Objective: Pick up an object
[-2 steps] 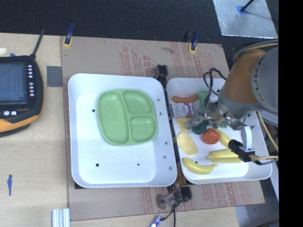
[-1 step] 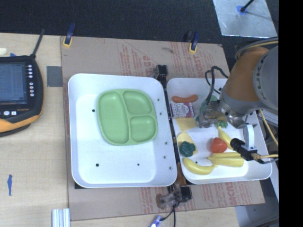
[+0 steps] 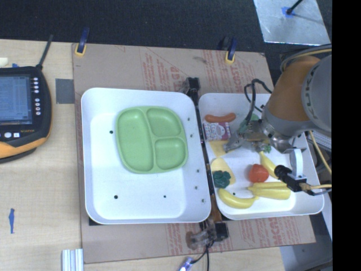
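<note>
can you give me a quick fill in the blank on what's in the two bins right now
1. The green divided plate lies in the ____ bin as the camera sees it.
2. That plate has ____ compartments.
3. The sausage lies near the right bin's ____ edge.
4. The round red tomato sits in the same bin as the ____ bananas.

Missing words: left; three; far; yellow

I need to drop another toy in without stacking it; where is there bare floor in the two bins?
The left bin has bare floor around the green divided plate, widest along the near edge and left side. The right bin is crowded: sausage, tomato, bananas, and the arm above it.
</note>
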Tool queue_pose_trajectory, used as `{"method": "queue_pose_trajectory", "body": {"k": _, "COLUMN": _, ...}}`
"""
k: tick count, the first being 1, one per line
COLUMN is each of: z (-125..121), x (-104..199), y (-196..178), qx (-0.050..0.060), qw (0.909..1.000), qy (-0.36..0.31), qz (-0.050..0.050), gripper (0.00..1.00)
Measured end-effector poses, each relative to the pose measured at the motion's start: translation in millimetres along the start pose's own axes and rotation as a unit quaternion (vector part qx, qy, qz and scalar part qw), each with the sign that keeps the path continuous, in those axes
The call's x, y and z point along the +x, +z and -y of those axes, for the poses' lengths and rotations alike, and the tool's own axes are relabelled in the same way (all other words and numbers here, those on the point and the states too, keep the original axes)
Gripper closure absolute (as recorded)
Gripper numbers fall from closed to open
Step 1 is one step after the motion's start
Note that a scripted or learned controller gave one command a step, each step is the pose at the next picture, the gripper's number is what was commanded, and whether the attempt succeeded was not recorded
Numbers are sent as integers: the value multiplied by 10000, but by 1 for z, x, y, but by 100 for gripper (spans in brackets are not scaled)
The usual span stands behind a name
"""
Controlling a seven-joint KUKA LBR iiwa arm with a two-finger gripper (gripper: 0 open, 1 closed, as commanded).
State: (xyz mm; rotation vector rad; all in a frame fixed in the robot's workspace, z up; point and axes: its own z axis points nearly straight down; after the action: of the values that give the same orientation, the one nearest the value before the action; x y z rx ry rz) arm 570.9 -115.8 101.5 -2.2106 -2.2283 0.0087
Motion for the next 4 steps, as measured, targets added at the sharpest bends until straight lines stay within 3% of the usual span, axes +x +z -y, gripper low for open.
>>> {"method": "queue_pose_trajectory", "body": {"k": 1, "z": -21, "x": -64, "y": -80, "qx": -27, "qw": 10000, "qy": 29, "qz": -6, "gripper": 0}}
{"method": "queue_pose_trajectory", "body": {"k": 2, "z": -3, "x": -42, "y": 7, "qx": -39, "qw": 10000, "qy": 19, "qz": 1, "gripper": 0}}
{"method": "queue_pose_trajectory", "body": {"k": 3, "z": 52, "x": -57, "y": 9, "qx": -32, "qw": 10000, "qy": 14, "qz": 8, "gripper": 0}}
{"method": "queue_pose_trajectory", "body": {"k": 4, "z": 96, "x": -19, "y": 11, "qx": -9, "qw": 10000, "qy": 16, "qz": -12, "gripper": 0}}
